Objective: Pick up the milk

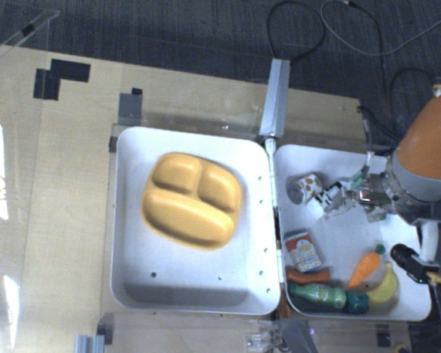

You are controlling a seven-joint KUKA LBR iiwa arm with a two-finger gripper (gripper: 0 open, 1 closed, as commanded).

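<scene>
Although 4 food items crowd the right bin's (421, 311) near wall, the milk (310, 188) lies tipped at its far-left, just beside the gripper (342, 201); gripper state cannot be told, so no hold is confirmed.

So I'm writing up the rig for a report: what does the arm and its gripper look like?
The arm is bulky and rounded, with an orange band above a grey wrist. Its gripper is small, of silvery metal with dark parts. A black cable part shows beside the arm.
</scene>
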